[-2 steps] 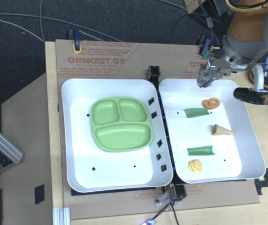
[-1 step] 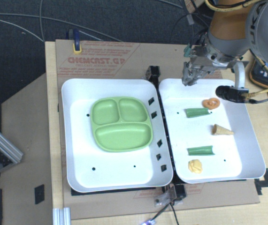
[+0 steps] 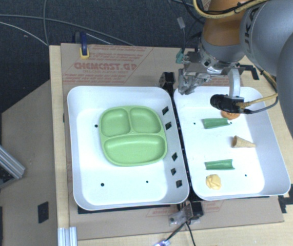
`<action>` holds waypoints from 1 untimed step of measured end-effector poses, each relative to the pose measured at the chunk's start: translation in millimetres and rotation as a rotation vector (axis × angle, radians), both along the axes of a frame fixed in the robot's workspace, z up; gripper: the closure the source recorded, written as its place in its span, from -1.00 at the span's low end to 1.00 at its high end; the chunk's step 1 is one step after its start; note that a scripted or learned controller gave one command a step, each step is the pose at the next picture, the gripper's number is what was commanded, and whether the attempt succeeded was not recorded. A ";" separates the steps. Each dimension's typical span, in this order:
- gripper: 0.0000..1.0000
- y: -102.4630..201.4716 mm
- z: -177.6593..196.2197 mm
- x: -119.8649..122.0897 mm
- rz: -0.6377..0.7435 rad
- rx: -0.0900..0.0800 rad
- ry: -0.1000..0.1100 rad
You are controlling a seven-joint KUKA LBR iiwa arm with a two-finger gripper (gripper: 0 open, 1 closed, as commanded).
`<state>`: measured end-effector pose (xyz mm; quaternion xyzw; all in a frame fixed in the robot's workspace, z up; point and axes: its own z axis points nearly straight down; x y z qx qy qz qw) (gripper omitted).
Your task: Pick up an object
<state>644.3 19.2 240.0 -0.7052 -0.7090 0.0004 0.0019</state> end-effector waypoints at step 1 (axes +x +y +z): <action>1.00 56.2 4.9 10.7 0.001 0.001 -0.006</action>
